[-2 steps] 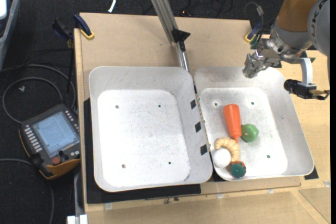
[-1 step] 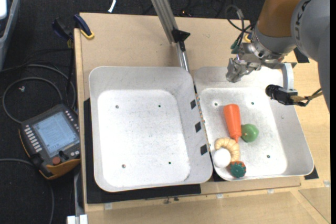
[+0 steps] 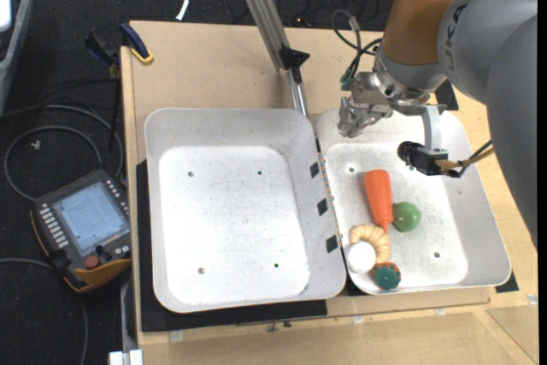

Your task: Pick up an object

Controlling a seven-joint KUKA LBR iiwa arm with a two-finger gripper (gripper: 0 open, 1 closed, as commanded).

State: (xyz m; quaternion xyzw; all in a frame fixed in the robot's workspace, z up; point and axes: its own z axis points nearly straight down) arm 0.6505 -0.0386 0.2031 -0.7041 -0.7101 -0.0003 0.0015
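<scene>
The right bin [image 3: 444, 265] holds an orange carrot-shaped piece [image 3: 379, 195] near its middle, lying lengthwise. A green ball [image 3: 407, 216] touches its right side. Below them lie a tan ridged piece [image 3: 373, 237], a white ball [image 3: 361, 257] and a small teal-and-red piece [image 3: 387, 275], clustered at the bin's front left. My gripper [image 3: 351, 125] hangs over the bin's back left corner, above and behind the carrot piece, with nothing visibly between its fingers.
The left bin [image 3: 162, 141] sits beside the right one, joined at a middle rim with black clips [image 3: 323, 205]. A metal rod [image 3: 265, 13] slants in from the back. A teach pendant [image 3: 83, 222] lies on the floor at left.
</scene>
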